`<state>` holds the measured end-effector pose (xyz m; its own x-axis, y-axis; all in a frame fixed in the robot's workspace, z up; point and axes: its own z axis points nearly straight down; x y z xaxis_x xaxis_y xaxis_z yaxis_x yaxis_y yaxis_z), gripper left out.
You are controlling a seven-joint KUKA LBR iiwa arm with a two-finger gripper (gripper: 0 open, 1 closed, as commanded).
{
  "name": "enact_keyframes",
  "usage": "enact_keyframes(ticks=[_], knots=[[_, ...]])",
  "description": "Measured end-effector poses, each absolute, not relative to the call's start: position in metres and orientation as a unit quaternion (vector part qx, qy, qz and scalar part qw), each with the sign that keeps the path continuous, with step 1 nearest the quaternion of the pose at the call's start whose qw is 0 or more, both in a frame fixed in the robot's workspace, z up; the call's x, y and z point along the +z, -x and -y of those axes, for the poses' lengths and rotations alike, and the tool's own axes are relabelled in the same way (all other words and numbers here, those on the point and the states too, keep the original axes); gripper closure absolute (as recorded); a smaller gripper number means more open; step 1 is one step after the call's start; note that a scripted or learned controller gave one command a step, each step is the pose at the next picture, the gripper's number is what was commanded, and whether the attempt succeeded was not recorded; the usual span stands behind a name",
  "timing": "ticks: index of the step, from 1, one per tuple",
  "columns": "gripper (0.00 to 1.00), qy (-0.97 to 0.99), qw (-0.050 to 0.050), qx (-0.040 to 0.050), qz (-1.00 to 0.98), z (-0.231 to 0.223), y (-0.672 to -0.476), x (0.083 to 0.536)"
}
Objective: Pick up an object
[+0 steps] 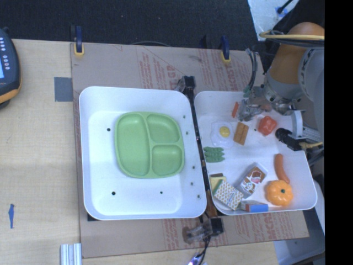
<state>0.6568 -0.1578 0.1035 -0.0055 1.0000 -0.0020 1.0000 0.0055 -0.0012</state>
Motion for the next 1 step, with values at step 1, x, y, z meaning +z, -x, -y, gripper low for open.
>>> enact_keyframes(ticks=[1], knots=[[0.00,-0.705,0.000,-0.0014,-0.709,0.1578,-0.6567,0.1032]])
